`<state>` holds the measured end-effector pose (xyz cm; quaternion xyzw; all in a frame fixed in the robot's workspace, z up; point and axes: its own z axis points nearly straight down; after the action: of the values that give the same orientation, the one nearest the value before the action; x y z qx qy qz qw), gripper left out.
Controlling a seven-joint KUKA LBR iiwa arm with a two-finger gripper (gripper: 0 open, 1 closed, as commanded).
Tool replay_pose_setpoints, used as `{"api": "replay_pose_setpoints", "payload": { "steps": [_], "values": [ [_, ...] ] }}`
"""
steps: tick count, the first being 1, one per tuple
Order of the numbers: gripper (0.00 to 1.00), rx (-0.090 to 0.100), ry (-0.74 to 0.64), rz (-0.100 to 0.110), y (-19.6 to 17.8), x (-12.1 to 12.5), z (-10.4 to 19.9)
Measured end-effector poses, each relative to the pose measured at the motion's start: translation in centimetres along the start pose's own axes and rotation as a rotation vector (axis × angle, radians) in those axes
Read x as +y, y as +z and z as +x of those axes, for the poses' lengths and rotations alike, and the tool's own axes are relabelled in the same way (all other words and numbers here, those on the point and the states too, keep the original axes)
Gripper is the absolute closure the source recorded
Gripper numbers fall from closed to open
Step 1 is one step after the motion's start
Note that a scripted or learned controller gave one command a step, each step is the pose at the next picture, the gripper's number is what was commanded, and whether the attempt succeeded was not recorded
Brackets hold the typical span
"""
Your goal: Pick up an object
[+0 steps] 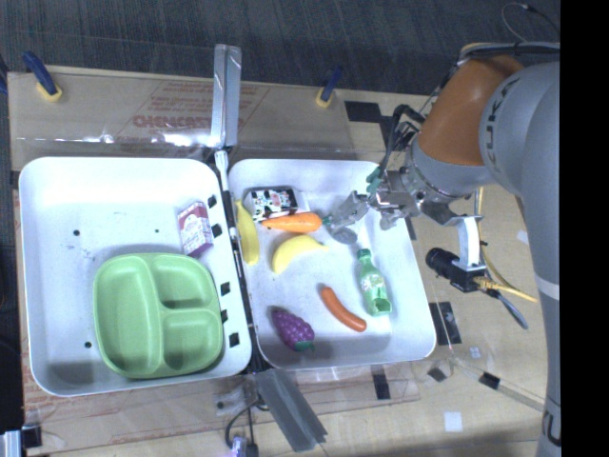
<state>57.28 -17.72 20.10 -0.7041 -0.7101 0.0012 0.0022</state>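
Near the back right part of the right bin the tool hangs low over the toys, and its grey tip is very close to the leaf end of the toy carrot. If the tool is open or closed I cannot tell; the picture is too soft there. I judge the carrot to be the likely target. It lies flat, its long axis runs almost left to right across the bin, the thin point goes toward the left and the green end toward the tool.

The risk is crowding. A small printed box touches the carrot from behind, and a yellow banana lies just in front. If the tool comes down a little off the axis, one finger may land on a neighbour, or the round carrot may roll away sideways. The green bottle stands apart, so it is less in danger
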Motion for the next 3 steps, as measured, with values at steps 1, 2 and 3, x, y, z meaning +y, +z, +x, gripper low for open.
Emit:
{"api": "replay_pose_setpoints", "payload": {
  "steps": [1,2,3],
  "values": [
    [0.00,-0.008,-0.016,-0.024,8.3,3.9,0.8],
    [0.00,-0.010,-0.334,-0.026,9.8,6.5,3.8],
    [1.00,-0.011,-0.337,-0.030,8.7,6.6,3.9]
  ]
}}
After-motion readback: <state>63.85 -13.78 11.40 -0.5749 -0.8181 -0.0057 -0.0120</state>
